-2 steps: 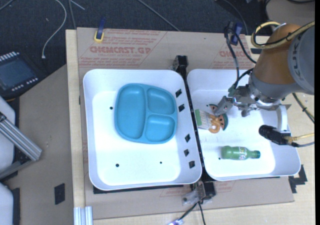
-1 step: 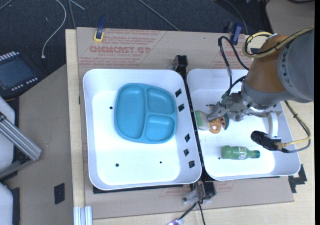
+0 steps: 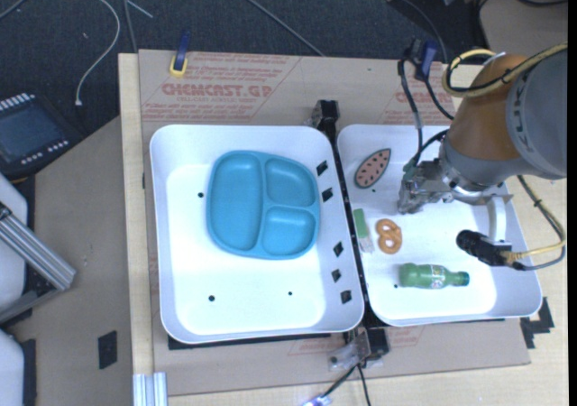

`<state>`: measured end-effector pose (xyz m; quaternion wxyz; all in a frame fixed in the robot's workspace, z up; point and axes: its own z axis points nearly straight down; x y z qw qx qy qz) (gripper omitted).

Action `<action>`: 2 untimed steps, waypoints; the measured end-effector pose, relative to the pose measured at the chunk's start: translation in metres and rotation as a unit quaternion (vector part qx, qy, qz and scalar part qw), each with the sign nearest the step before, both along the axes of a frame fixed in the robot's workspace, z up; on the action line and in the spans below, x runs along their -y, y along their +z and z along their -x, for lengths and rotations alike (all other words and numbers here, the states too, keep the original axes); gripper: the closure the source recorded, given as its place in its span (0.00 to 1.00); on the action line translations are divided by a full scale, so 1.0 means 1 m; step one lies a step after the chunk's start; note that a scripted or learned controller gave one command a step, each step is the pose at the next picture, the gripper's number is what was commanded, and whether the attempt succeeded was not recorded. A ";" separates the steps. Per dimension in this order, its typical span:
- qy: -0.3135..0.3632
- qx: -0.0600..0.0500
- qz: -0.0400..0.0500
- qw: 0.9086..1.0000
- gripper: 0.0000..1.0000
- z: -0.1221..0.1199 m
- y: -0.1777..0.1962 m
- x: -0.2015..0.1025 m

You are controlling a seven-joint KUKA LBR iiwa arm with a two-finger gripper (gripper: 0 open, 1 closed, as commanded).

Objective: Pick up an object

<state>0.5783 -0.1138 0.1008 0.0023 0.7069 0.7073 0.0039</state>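
The gripper [image 3: 416, 192] is seen low in the right bin [image 3: 514, 300], just above and to the right of the pretzel [image 3: 389, 236] and right of the oval brown piece [image 3: 371, 168]; nothing is seen between it and the bin floor, and whether its jaws are apart or together cannot be told from this slanted view. The candidates for picking are all found in the right bin: the pretzel near the centre, the green bottle [image 3: 433, 277] lying on its side below it, a small pale green strip [image 3: 361, 226] against the left wall, and the oval piece near the top. A miss is judged likely if a descent is made from here, since the gripper is placed beside the pretzel rather than over it. The bottle looks smooth, rounded and glossy, so it could be rolled away or squeezed out. The pretzel is thin, looped and flat against the floor, so little edge is offered for grasping. The strip is set so close to the wall that a collision could be caused. In the left bin [image 3: 180, 305] a blue divided tray [image 3: 261, 204] of smooth moulded plastic is held.
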 end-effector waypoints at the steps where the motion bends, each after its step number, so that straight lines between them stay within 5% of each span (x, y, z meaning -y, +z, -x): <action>1: 0.000 -0.002 0.001 1.000 1.00 -0.005 0.045 -0.004; 2: 0.001 -0.001 0.001 1.000 1.00 -0.011 0.090 -0.006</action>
